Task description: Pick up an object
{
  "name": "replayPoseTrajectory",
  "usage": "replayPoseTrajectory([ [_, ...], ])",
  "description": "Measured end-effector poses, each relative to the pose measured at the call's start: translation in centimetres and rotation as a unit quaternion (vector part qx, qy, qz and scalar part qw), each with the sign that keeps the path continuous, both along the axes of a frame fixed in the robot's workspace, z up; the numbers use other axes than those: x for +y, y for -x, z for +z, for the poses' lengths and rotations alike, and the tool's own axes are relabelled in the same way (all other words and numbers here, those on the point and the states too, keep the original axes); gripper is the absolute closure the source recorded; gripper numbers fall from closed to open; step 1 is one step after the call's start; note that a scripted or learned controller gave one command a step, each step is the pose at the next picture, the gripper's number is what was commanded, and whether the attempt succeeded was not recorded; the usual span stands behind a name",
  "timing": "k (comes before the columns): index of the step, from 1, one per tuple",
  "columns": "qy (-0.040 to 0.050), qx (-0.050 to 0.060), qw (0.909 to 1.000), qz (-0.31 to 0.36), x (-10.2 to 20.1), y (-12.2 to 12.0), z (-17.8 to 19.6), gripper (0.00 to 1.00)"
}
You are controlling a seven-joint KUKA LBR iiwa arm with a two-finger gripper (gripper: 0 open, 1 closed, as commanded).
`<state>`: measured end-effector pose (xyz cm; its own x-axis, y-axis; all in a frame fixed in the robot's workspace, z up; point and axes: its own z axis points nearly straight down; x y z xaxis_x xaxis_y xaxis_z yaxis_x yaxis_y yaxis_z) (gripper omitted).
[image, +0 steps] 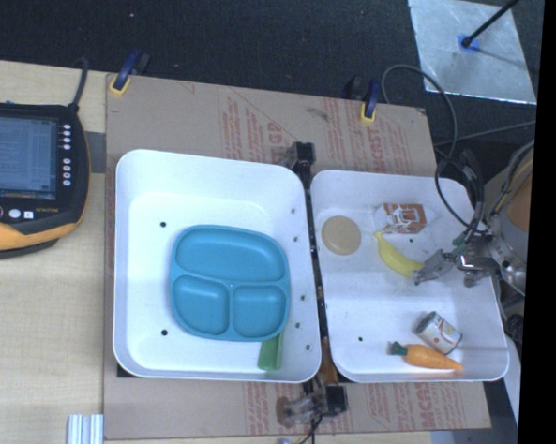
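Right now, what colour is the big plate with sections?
Light blue plate, seen from the overhead camera view.

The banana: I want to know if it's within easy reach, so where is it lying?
The banana lies in the right bin, upper middle, between the round tan disc and the tool, just below the small packet.

One fixed cam above the bench, angled down, far enough to frame both white bins; arm side right.
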<state>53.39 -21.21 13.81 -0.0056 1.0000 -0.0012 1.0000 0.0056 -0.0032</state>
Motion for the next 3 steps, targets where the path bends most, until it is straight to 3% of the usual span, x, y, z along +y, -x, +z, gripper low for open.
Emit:
replayPoseTrajectory([
  [1,-0.0008,-0.001,1.0000,-0.001,0.1,-10.3,1.4,0.00],
  [2,-0.0005,0.001,1.0000,-0.001,3.0,-7.2,-4.7,0.00],
  [3,0.0000,0.001,1.0000,0.000,2.9,-7.2,-3.6,1.00],
])
